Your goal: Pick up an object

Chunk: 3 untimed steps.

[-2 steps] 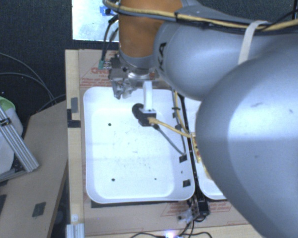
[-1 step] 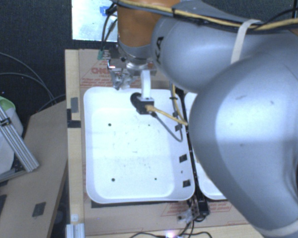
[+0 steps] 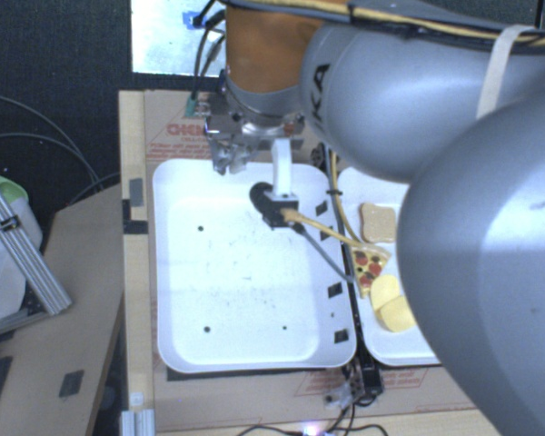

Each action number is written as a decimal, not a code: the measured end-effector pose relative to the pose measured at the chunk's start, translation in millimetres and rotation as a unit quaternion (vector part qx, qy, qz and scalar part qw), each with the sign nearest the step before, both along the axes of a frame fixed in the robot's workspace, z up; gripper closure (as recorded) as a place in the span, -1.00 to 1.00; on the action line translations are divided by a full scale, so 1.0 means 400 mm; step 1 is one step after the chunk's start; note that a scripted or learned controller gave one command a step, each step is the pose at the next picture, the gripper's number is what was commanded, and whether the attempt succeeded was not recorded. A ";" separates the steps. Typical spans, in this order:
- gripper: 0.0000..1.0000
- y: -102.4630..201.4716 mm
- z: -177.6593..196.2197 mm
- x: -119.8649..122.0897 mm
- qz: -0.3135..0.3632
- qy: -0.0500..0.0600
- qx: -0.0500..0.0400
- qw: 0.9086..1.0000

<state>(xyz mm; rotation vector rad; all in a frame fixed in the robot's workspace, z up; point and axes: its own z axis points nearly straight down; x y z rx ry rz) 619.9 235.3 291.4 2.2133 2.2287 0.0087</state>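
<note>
My gripper [image 3: 229, 160] hangs over the far edge of the left bin [image 3: 191, 334], under the orange band of the wrist. No object is visible at its tip. The objects lie in the right bin [image 3: 409, 357]: a tan slice of toast [image 3: 377, 222], a toy pizza slice [image 3: 371, 266] with red dots just in front of it, and a yellow rounded piece [image 3: 395, 310] nearest the front. The gripper is well to the left of all three and apart from them. The arm hides much of the right bin.
The grey arm [image 3: 436, 153] covers the upper right of the view. A metal frame [image 3: 18, 252] stands on the side table at the left. The divider between the bins [image 3: 350, 289] runs front to back.
</note>
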 end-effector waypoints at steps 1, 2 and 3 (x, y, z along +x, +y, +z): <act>1.00 -0.003 -0.066 -0.160 -0.001 0.005 -0.002 1.000; 1.00 0.001 0.010 -0.340 0.001 0.003 -0.001 1.000; 1.00 -0.007 -0.359 -0.302 -0.004 0.008 -0.005 1.000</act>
